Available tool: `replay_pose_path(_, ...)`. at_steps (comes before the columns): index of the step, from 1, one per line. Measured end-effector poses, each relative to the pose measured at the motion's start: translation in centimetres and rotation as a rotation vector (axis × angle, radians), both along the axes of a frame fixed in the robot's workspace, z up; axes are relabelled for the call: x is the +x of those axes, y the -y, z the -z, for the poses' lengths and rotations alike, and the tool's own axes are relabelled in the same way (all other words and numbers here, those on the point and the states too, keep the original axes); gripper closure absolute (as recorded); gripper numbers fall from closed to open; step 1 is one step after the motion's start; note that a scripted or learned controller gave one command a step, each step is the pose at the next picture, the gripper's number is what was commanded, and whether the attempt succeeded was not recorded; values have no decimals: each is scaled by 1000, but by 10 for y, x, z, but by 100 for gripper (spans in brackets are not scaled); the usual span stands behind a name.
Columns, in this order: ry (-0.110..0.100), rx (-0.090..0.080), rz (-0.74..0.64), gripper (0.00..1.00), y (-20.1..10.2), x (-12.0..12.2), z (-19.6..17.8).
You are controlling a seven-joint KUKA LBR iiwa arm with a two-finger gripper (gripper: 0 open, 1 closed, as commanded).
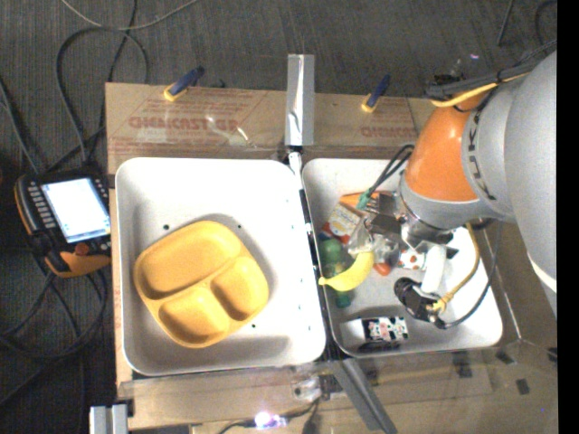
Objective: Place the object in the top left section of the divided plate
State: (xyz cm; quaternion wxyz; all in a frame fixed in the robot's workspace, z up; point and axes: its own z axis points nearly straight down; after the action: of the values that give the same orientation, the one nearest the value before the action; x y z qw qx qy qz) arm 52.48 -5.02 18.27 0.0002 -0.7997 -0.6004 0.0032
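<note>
Beside one yellow plate [202, 281], one banana [349, 272]

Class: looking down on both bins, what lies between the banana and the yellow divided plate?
In the camera view, bare white bin floor and the bins' adjoining walls separate the banana from the divided plate.

My arm [507, 152] cut off by the right edge, its wrist covering the gripper and part of the right bin [493, 328], small items [348, 215] beneath too cluttered to name
</note>
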Motion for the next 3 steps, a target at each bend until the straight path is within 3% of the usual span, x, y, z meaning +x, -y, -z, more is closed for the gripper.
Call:
replay_pose_path(1, 1, 2, -133, 100, -81, -5, -28)
replay_pose_path(2, 1, 2, -166, 100, -159, 5, -42)
replay_pose_path(3, 1, 0, -192, 100, -169, 10, -46)
